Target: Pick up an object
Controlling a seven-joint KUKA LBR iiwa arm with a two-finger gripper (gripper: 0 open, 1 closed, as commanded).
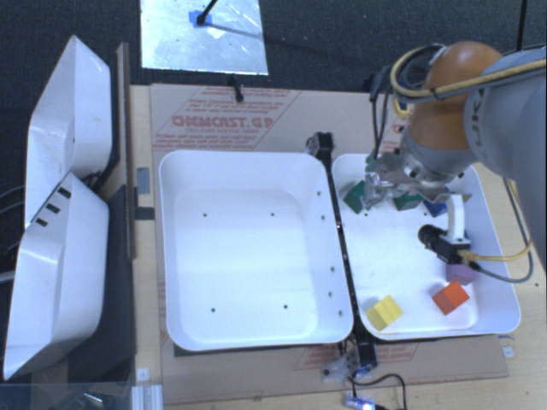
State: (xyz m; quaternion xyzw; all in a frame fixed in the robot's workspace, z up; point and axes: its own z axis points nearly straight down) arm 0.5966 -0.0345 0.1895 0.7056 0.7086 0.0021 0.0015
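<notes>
Tool point(373, 196) beside green block point(353, 197); yellow point(385, 312), orange point(450, 297) apart

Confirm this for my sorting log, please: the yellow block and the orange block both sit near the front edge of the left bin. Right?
Not quite. The camera view shows the yellow block and the orange block near the front edge of the right bin, not the left bin.

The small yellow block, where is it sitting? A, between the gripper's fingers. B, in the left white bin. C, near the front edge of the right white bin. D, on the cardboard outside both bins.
C: the small yellow block lies near the front edge of the right white bin, left of the orange block.
</notes>
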